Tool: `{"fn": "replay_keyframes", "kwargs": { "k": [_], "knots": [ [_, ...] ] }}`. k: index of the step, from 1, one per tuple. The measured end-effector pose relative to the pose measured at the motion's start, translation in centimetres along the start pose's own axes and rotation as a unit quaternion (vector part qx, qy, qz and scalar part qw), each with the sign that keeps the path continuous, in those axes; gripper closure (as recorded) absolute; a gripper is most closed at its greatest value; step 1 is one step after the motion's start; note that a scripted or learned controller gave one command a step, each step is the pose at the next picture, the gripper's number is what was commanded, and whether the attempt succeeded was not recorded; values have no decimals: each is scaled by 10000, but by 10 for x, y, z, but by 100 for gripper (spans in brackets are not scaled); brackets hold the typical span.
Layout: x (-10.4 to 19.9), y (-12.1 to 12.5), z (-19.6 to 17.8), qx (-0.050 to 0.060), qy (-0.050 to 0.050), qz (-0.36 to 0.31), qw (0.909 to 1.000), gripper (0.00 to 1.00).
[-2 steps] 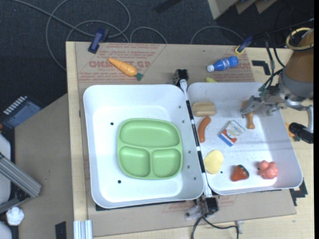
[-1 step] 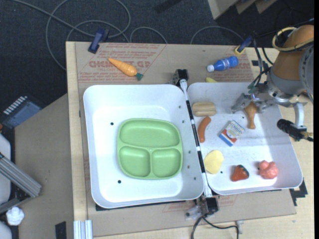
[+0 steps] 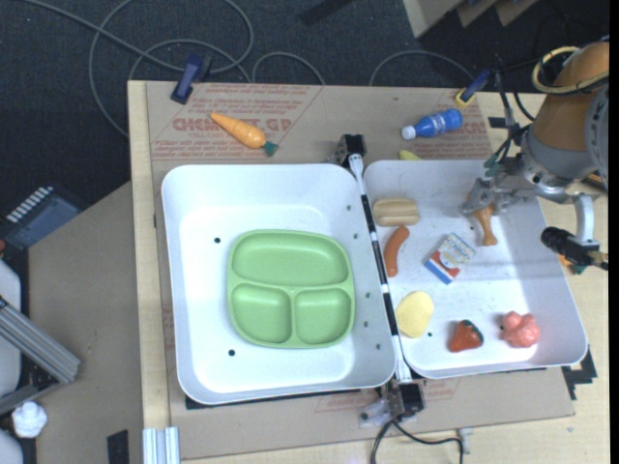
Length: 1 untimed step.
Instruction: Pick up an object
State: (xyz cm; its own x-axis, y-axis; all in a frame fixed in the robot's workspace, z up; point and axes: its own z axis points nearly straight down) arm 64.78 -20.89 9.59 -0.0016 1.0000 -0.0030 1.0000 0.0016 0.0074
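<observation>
Tool point(image 3: 481, 204) over right bin point(image 3: 551, 288), orange piece point(image 3: 483, 226) just beneath

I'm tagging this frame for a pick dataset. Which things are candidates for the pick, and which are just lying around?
Job, in the right bin:
end effector
bread roll
sausage
small carton
yellow piece
strawberry
pink toy

Lying about:
green divided tray in the left bin
carrot and blue bottle on the bench

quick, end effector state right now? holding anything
end effector: low in the right bin, with a small orange-brown object at its tip; open or closed cannot be told, nor whether it grips that object.
</observation>
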Motion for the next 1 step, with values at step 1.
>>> {"fn": "replay_keyframes", "kwargs": {
  "k": [1],
  "knots": [
    [64, 15, 13, 127, 32, 6, 9999, 100]
  ]
}}
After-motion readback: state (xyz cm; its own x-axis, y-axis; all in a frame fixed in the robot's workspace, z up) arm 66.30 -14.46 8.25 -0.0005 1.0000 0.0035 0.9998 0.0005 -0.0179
